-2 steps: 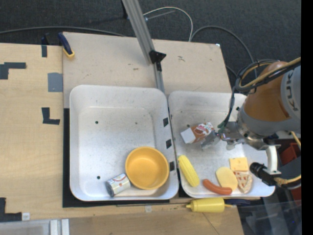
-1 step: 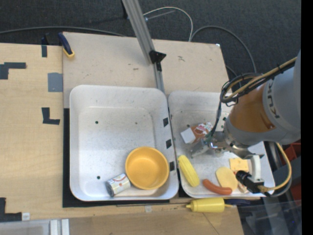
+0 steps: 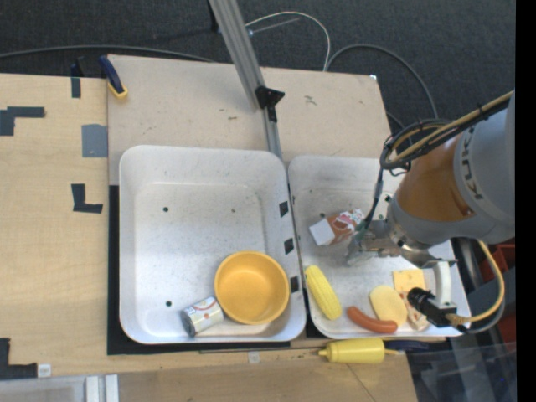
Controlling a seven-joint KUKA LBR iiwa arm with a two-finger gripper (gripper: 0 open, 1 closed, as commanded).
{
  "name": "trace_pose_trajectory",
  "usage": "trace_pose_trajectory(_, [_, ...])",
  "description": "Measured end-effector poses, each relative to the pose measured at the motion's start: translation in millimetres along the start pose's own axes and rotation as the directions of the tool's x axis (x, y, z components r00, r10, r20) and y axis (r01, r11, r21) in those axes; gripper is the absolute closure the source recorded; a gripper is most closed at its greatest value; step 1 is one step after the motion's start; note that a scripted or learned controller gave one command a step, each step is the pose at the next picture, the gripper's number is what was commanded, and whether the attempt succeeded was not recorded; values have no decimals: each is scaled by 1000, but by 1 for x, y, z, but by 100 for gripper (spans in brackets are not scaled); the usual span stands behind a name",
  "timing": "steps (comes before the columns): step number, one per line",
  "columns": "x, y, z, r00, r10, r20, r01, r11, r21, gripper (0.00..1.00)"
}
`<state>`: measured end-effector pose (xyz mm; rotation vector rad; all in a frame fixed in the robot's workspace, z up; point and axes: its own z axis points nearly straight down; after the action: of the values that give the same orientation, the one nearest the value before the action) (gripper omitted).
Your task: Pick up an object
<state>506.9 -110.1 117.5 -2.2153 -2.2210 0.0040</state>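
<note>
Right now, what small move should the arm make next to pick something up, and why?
Probably lower the hand straight down. It hovers in the right bin beside the small red-and-white packet, with nothing visibly held. The corn cob and sausage lie farther off.

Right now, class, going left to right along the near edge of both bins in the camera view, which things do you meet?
Small can → yellow bowl → corn cob → red sausage
</note>
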Motion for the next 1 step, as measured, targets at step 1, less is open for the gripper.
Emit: trace_pose_trajectory(1, [-3, 4, -43, 1000, 2, 2, -2, 1000, -7, 100])
